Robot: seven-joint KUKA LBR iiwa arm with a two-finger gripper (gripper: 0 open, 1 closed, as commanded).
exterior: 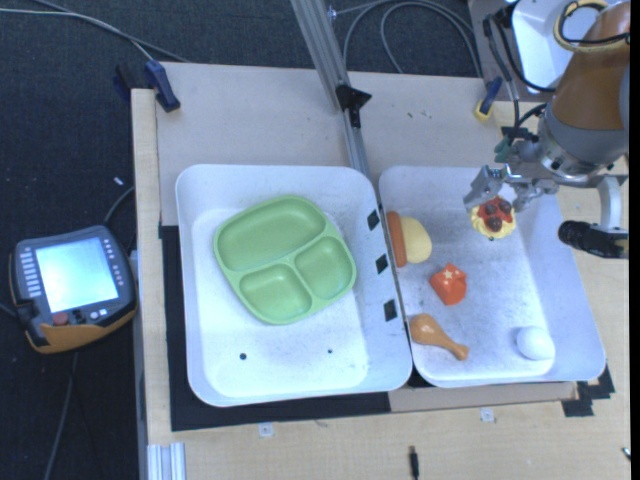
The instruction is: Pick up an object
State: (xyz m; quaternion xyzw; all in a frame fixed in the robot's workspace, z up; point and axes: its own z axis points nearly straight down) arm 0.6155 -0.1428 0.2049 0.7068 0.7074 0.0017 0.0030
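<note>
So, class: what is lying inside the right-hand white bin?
A hot dog, a red pepper, a drumstick, a white egg and a red-yellow toy, partly covered by the gripper.

At upper right of the frame the gripper (497, 193) hangs over the right bin (575, 303), a small red and yellow toy (494, 218) between its fingers. Below lie a hot dog (398, 238), a red pepper (449, 284), a drumstick (438, 335) and a white egg (534, 343). The left bin (300, 363) holds a green divided plate (284, 258).
</note>
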